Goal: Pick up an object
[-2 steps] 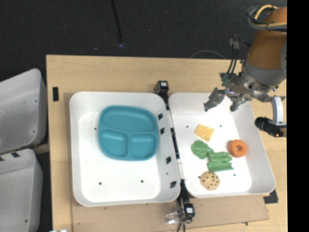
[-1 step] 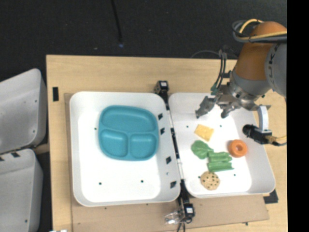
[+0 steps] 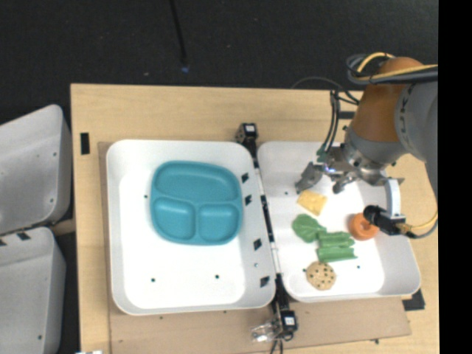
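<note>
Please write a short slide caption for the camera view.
Gripper above cheese in the right bin; blue plate in the left.

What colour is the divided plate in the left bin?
Teal blue. The divided plate shows plainly in the camera view, lying in the left bin.

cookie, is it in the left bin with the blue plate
No, the cookie lies in the right bin, below the green items, while the blue plate sits alone in the left bin.

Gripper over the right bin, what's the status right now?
Gripper open, above yellow cheese wedge, holding nothing. Green pieces, cookie, orange item lie nearby. Nothing blocking.
</note>
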Controlling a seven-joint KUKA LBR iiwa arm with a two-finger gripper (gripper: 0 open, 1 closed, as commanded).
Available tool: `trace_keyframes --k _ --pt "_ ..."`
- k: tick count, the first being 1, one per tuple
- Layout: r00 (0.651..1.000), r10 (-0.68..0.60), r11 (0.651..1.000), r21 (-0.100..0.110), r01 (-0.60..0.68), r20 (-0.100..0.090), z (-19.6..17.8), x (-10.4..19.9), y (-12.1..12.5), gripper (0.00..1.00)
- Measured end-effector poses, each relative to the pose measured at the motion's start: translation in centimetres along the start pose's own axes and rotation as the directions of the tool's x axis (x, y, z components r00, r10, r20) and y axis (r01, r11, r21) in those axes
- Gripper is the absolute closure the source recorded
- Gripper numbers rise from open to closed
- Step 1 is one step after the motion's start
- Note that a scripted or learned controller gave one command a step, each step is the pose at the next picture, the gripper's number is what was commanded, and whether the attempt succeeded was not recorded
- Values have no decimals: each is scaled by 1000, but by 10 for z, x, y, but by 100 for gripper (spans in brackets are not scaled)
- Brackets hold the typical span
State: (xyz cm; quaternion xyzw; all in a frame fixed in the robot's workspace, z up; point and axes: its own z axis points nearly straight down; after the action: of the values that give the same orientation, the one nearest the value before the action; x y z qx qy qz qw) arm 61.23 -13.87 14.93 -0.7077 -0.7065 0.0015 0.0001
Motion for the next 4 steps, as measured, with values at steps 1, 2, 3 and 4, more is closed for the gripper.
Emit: trace_keyframes --k 1,2,3,4 --pt "1000 4 1000 0 -4 0 51 -1 0 0" --pt "1000 9 1000 -11 -9 0 35 -2 3 100" --pt "1000 7 1000 -9 -7 0 -28 -10 6 100" --pt "1000 8 1000 -6 -8 -1 -72 -13 2 100"
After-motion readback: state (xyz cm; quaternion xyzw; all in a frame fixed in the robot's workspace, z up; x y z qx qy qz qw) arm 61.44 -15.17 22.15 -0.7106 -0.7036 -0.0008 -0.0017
